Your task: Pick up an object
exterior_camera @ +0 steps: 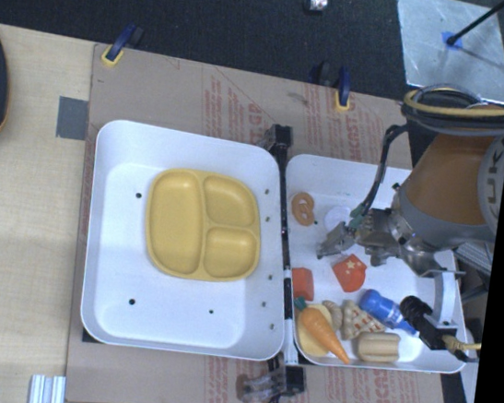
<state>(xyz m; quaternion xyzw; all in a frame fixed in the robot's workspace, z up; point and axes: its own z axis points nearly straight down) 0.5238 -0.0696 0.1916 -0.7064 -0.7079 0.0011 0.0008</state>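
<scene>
Two white bins side by side, yellow divided plastic plate (203, 224) in the left, gripper (339, 241) over the right bin (330, 174) above a red strawberry toy (350, 273), fingers open, holding nothing.

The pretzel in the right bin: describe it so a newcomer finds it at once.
Start at the right white bin, the one the arm reaches into. Along its left wall, near the far end, lies the pretzel, a small tan twisted loop alone on bare white floor. The orange block below it on the same side is solid and square; the pretzel has holes through it.

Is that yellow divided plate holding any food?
No. The yellow plate in the left bin shows three bare compartments.
</scene>
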